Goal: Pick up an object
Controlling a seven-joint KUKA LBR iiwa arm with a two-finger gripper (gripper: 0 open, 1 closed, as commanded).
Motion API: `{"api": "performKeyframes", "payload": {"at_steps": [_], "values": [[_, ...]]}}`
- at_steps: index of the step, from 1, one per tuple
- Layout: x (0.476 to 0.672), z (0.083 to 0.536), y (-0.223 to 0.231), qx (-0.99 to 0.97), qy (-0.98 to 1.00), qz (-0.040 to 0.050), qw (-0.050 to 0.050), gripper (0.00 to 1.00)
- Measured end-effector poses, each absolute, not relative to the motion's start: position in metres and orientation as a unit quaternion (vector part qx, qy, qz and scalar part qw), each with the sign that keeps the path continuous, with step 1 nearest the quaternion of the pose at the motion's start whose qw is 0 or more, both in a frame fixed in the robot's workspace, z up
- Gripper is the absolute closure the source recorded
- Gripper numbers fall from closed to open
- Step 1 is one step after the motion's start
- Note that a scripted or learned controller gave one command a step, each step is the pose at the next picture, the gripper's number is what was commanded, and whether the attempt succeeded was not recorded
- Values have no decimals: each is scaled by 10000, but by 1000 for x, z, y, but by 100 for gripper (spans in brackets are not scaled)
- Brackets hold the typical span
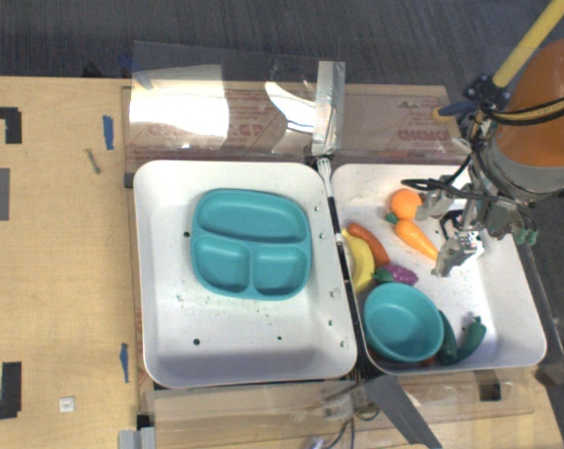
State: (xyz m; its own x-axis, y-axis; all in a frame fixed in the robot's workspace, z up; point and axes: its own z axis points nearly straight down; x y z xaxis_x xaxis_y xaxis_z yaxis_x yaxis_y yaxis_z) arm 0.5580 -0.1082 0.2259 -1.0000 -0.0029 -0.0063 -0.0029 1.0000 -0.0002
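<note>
— What worried you most at that moment?

— The crowding in the right-hand shallow white plastic bin [506, 293]. The grey arm's two-finger gripper [455, 248] hung low over that bin, just right of the small orange plastic carrot [415, 236]. Whether its jaws stood apart or together I could not tell; the metal parts ran together from above, and nothing showed between them.

— So no object was held?

— None that I could see. The carrot looked the likeliest target, lying just beside the gripper with the round orange toy fruit [405, 202] touching its upper end. I judged that a descent slightly off to the left would nudge the carrot into that fruit, or roll it away on the smooth floor.

— Anything else at risk?

— The toys were packed along the left wall: a red toy sausage [369, 240], a yellow plastic banana [361, 258] and a small purple toy piece [399, 274], all close together. A grasp there could catch two at once, or strike the wall. The loose cables near the wrist might also snag.

— And the other containers?

— A teal round plastic bowl [403, 321] sat at the near end of the same bin, apparently with nothing in it, and a dark green toy vegetable [467, 337] lay against its right side. The left-hand white bin [160, 251] held a teal three-compartment plastic plate [252, 241], whose sections looked bare. Both bins rested on the counter [48, 251].
</note>
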Motion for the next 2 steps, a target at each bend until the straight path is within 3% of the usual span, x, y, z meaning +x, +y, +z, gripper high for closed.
{"api": "performKeyframes", "payload": {"at_steps": [1,2], "values": [[559,96,-125,-389,9992,2,18,0],[577,89,-152,-378,9993,-3,52,0]]}}
